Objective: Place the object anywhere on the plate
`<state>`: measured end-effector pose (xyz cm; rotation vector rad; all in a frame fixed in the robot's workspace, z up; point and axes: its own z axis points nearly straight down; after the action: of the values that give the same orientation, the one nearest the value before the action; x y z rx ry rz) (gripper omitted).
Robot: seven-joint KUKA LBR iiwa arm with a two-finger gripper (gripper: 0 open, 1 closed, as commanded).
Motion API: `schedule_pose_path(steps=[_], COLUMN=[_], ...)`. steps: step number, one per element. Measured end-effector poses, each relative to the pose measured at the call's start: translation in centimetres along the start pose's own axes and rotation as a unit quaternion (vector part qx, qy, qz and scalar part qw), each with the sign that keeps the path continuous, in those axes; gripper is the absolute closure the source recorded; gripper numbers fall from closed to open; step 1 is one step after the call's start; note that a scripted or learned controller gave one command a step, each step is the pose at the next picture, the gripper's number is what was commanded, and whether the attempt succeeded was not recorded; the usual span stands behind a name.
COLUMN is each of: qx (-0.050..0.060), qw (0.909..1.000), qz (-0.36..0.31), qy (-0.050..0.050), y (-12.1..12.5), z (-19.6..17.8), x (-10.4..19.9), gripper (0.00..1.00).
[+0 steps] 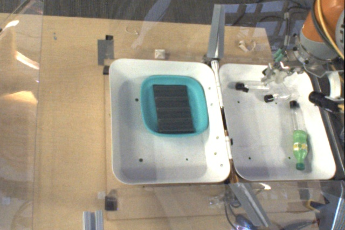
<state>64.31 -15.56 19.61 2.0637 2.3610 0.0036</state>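
The object is a small green bottle (299, 149) with a yellowish band around its middle, lying on its side in the right bin (253, 164), close to that bin's right wall and near its front right corner, its length running roughly along the wall. No brand, label or writing can be read on it at this size. The plate (202, 107) is a turquoise, rounded square dish in the left bin (126, 159), sitting toward that bin's back half, with a dark ribbed rectangular block (173, 109) resting on it. The gripper (277, 79) hangs over the back right part of the right bin, its see-through fingers with dark tips spread over the bin floor; it looks released, with nothing between the fingers, though the clear plastic makes the outline hard to read. The bottle lies well apart from the gripper, toward the front of the same bin, and not touching it. The arm (326, 13), with its orange band, enters from the back right corner.
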Motion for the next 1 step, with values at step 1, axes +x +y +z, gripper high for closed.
schedule_pose_path(steps=[1], qx=[0.000], qw=[1.0000], qz=[0.000], qy=[0.000], y=[0.01], z=[-0.01], x=[0.00], gripper=[0.00])
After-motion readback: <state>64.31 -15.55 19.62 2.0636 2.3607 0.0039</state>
